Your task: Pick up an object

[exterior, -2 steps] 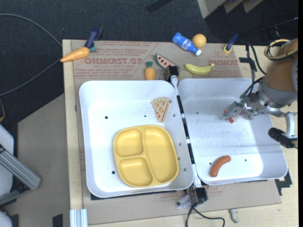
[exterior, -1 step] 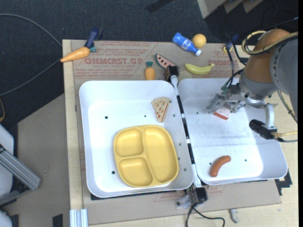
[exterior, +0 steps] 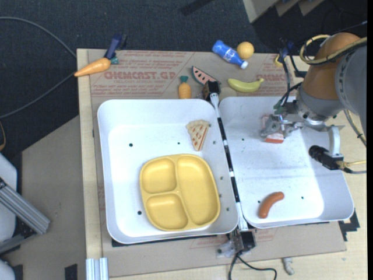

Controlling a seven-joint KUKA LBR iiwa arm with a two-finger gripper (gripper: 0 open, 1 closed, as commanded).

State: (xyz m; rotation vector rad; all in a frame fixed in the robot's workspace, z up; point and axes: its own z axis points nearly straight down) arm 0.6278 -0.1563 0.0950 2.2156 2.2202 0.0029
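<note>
My gripper (exterior: 276, 125) is down in the right bin (exterior: 326, 209), near its far wall, with the grey arm reaching in from the right. A small red and white object (exterior: 274, 137) lies right under the gripper, touching or nearly touching it; the gripper hides part of it. A brown sausage (exterior: 271, 204) lies near the front of the same bin, well away from the gripper. In the left bin (exterior: 116, 156) a toast-coloured wedge (exterior: 198, 134) sits by the far right corner.
A yellow divided plate (exterior: 178, 190) takes up the front of the left bin. Behind the bins on the bench lie a carrot (exterior: 93, 67), a small orange toy (exterior: 185, 89), a watermelon slice (exterior: 201, 74), a banana (exterior: 245, 84), a blue bottle (exterior: 228, 53) and an orange ball (exterior: 245, 49).
</note>
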